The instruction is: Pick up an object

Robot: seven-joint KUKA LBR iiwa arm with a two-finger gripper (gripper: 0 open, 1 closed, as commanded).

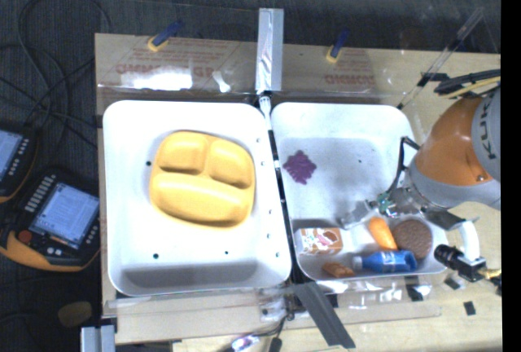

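Observation:
In the right bin, my gripper hangs low over the front right corner, just above an orange carrot-shaped piece. A brown round disc lies right of the carrot. A blue bottle lies on its side along the front wall. A small printed packet and a little brown lump sit to the left of these. A purple flat shape lies apart, toward the bin's back left. Nothing is seen lifted by the gripper.
The left bin holds a yellow sectioned tray. The orange-banded wrist leans over the right bin's right wall. Black cables and handheld controllers lie off the bench to the left.

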